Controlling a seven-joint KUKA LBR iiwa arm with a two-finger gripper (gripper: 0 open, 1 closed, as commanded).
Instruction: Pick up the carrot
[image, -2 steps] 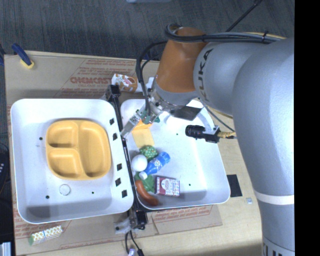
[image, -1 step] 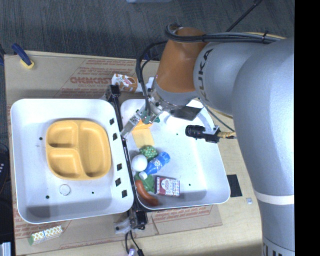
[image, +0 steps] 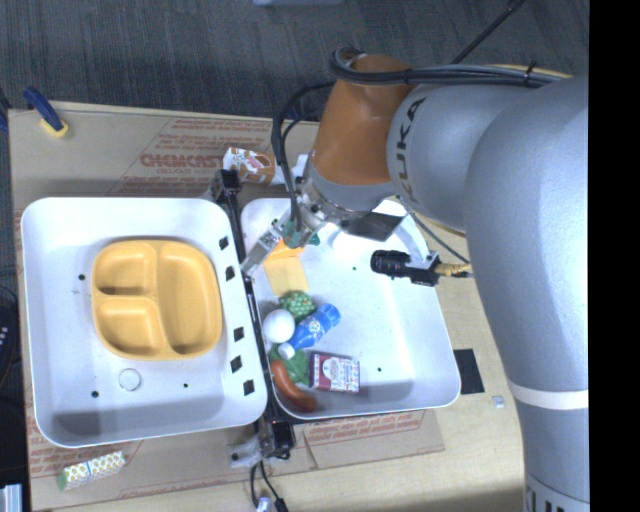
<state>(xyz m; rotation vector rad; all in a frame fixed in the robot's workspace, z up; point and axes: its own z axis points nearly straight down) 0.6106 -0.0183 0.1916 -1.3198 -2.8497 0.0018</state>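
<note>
A: Where are the fingers (image: 272, 243)?
B: They hang over the far left corner of the right bin (image: 425, 330), just beside the wall it shares with the left bin (image: 60, 300). The grey arm (image: 500, 150) with its orange band (image: 360, 120) reaches in above them.

A: Are they spread or pressed together?
B: That cannot be told; the tips are small and blur into the bin wall. Nothing can be made out between them.

A: And the carrot (image: 290, 386)?
B: It lies well apart from the fingers, toward the near edge of the same bin, tucked in the near left corner against the wall. It is orange-red and lies on a slant.

A: What sits between the fingers and the carrot?
B: Just below the fingers lies a yellow flat piece (image: 285, 272). Nearer the carrot comes a green bumpy item (image: 296, 303), then a white ball (image: 277, 325) and a blue bottle (image: 317, 325) side by side. A small red box (image: 335, 373) lies just beside the carrot, on the side away from the shared wall.

A: And the other bin?
B: To the left of the fingers, it holds a yellow divided tray (image: 157, 297) with three compartments. Both bins rest on the worktop (image: 130, 140), on brown printed cardboard.
</note>
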